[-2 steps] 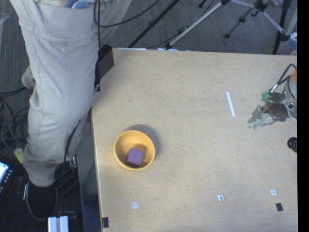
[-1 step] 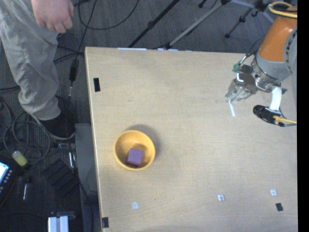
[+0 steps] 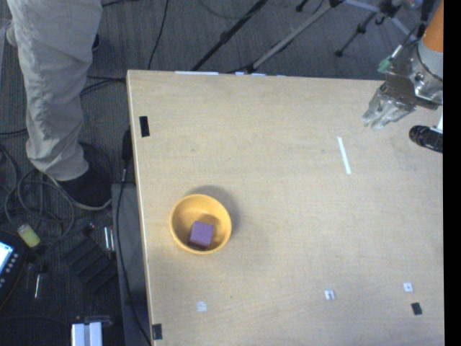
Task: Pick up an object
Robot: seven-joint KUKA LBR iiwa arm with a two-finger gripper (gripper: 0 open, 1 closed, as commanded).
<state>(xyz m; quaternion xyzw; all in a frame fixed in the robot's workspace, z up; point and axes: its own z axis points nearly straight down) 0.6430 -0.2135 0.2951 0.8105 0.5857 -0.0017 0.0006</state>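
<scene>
Purple cube [image 3: 202,233] sits inside a yellow bowl [image 3: 173,220], in the lower-left part of the frame. It rests on the bowl's floor, a bit below centre, w/ one flat face up. The bowl stands upright on the pale wooden table [image 3: 288,207], near the table's left edge.

Gripper [image 3: 380,115] is in the upper right of the frame, over the table's far right corner, pointing down and slightly left. It's well apart from the cube: most of the tabletop lies btwn them, w/ the cube far down and to the left of it. Can't tell whether the gripper is released or clenched; it's small and blurred at this res. The arm's orange band [image 3: 436,27] shows at the right edge above it.

Btwn gripper and bowl, but much nearer the gripper, a thin white strip [image 3: 344,156] lies flat on the table, running approx. top to bottom w/ a slight tilt. A black tape mark [image 3: 144,126] sits near the table's upper-left edge. Small marks [image 3: 329,295] dot the lower right of the tabletop.

Off the table, upper left, a person's leg [image 3: 57,63] in light trousers stands on dark carpet, dark shoe [image 3: 90,187] just beside the table's left side. Cables [image 3: 21,193] lie across the floor at left, and stand legs [image 3: 302,21] cross the top of the frame.
</scene>
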